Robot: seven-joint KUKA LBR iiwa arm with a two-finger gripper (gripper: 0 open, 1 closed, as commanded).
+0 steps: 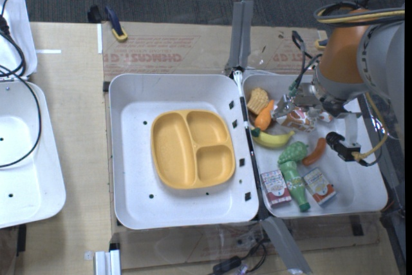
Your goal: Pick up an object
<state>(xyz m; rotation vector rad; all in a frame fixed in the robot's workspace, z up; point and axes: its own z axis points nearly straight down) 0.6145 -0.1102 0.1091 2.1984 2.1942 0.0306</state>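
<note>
So far nothing looks lifted. Left of the banana (273,138), the yellow plate (193,148) sits in its own bin. Just above the banana lie a cracker (258,99) and carrot (264,116); right of those, the gripper (297,107) hangs low over a wrapped item (299,119), its grip hidden, so the pick remains undone.

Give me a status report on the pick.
Gripper low in right bin, grip state unclear. Banana, carrot right beside it. Nothing lifted yet.
</note>
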